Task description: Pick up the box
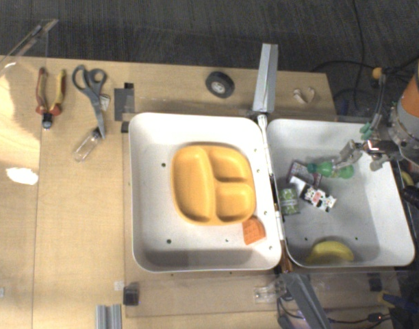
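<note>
Reaching over the right bin's (pixel 394 242) right edge, the gripper (pixel 357 151), spread unclear, risks snagging the green item (pixel 336 169) crowding the box (pixel 318 197).

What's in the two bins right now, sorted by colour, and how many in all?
Yellow: 2, the divided tray and the banana
Orange: 1, the small block
Green: 2, the bottle and the small packet
Black and white: 1, the box
Total: 6
</note>
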`<state>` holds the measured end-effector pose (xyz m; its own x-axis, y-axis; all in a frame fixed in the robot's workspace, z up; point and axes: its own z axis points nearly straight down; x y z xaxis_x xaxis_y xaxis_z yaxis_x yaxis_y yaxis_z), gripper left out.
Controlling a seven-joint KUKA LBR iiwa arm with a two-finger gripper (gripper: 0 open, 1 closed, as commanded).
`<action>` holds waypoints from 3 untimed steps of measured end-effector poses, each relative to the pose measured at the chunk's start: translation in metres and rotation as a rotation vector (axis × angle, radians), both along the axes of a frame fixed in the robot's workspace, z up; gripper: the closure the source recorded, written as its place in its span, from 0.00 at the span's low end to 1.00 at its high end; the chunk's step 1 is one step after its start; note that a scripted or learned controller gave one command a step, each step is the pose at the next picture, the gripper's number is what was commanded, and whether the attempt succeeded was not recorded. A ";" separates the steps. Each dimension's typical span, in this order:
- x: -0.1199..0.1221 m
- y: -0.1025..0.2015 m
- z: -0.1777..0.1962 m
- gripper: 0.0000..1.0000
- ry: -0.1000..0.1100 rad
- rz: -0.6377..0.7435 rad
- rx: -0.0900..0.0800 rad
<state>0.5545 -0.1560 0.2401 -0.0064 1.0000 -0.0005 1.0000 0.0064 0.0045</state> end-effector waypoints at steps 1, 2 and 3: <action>-0.005 0.040 -0.138 0.00 -0.006 -0.048 -0.011; 0.064 0.068 -0.150 0.00 -0.010 0.248 -0.008; 0.066 0.072 -0.138 1.00 -0.015 0.253 -0.005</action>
<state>0.6206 -0.0844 0.1018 -0.2564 0.9665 -0.0079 0.9664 0.2565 0.0188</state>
